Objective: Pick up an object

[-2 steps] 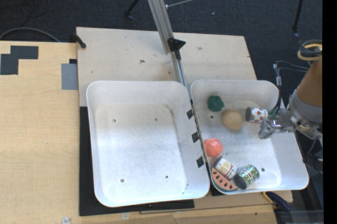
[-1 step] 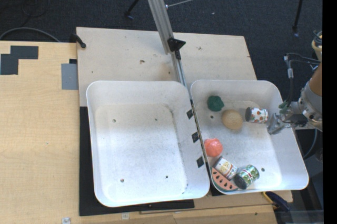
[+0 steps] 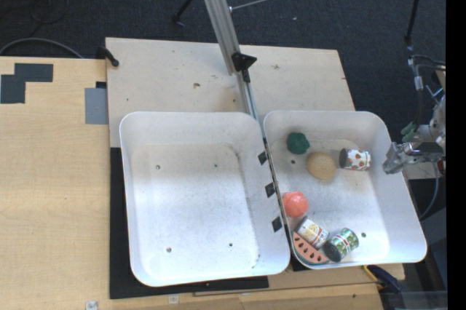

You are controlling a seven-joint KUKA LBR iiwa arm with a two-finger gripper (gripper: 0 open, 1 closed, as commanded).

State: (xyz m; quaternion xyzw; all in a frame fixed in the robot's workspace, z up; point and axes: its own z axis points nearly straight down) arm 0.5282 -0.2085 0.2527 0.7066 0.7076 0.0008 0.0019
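Two shallow white bins sit side by side on the pale wooden surface. The left bin shows bare, speckled floor. The right bin carries all the loose items.

Right bin, far half: a dark green ball near the dividing edge; just beside it, toward the near side, a tan round object; next to that, a small can with a red-and-white label lying on its side, close to the tan object, contact unclear.

Right bin, near half: an orange-red ball against the left wall. Below it, a small labelled can lying tilted, a watermelon-slice toy along the near-left corner, and a green-labelled can on its side. These three are bunched close together, touching or almost so.

The jaws hang at the right rim of the right bin, outside it, grey metal parts showing at the frame's right side. Too small and side-on to tell how far apart they stand; nothing seen between them. All the objects lie in the bin, apart from the jaws.

A slanted aluminium rail runs from the far edge of the surface down to the seam between the bins.
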